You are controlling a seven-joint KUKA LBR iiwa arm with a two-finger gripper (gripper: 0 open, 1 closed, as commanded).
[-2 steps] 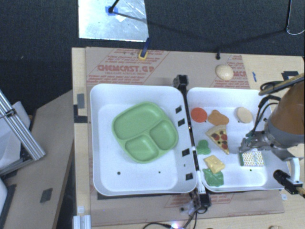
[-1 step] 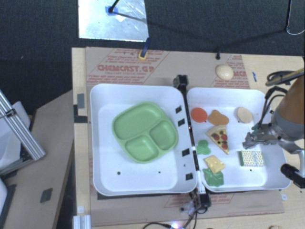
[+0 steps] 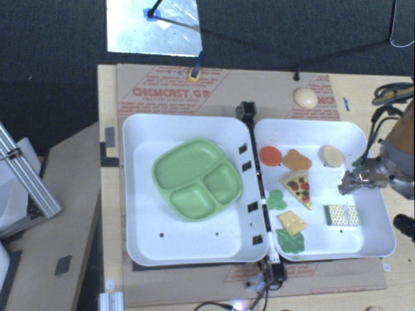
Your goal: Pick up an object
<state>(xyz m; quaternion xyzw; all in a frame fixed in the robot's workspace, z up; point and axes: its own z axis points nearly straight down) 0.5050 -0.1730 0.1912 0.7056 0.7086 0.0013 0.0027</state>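
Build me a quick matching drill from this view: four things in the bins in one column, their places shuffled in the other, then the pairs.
Things
1. green divided plate
2. pizza slice
3. red disc
4. patterned square

Places
A. right bin, near the gripper
B. left bin
C. right bin, far left corner
D. right bin, between the red disc and the yellow wedge

Pairs: 1-B, 2-D, 3-C, 4-A

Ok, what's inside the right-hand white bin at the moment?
The right bin holds toy food: a red disc, an orange piece, a pizza slice, a tan round, a patterned block and others. The gripper covers the bin floor beneath it.
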